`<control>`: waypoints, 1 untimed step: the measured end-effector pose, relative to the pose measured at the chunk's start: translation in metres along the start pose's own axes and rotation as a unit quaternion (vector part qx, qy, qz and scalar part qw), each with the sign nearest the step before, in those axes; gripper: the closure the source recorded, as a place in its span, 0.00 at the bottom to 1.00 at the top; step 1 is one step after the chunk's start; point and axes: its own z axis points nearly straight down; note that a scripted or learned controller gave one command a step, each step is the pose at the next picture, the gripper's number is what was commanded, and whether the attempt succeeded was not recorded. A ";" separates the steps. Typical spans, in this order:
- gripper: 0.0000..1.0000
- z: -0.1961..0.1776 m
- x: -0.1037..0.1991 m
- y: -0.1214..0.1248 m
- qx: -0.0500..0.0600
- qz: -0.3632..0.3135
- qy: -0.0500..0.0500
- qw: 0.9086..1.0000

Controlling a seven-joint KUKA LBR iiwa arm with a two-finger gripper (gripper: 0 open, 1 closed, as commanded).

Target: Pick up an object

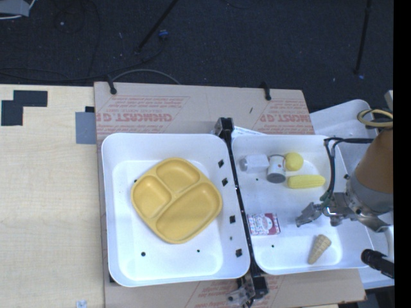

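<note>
One cone point(319, 248) below gripper point(313, 214)

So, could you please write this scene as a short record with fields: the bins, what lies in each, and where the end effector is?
left bin: holds a yellow divided plate
right bin: holds a yellow ball, a corn cob, a grey cylinder, a small white block, a red and white packet, an ice cream cone
end effector: above the right bin, between the corn cob and the cone, holding nothing visible
arm: enters from the right
</note>
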 end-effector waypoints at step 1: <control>0.00 0.053 0.001 -0.001 -0.001 0.000 0.000 1.000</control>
